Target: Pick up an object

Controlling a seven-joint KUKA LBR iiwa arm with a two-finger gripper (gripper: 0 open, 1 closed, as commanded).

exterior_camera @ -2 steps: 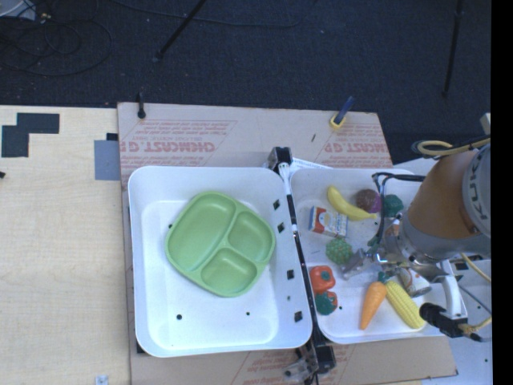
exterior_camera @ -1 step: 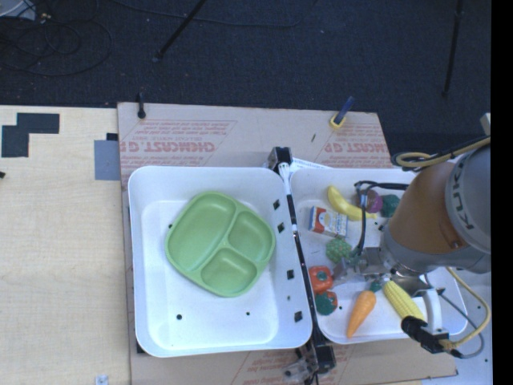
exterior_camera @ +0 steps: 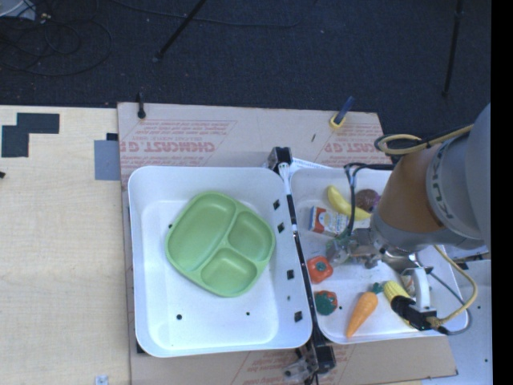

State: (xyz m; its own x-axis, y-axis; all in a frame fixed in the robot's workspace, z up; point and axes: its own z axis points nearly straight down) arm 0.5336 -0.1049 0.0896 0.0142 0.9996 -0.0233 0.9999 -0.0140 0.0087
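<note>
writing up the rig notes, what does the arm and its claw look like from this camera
The arm is a thick, rounded grey body with a broad orange band above the wrist. Below the band sits a darker grey metal wrist section leading to the claw over the right bin. A yellow cable loops near the top of the band, and thin black cables run beside it.
</note>
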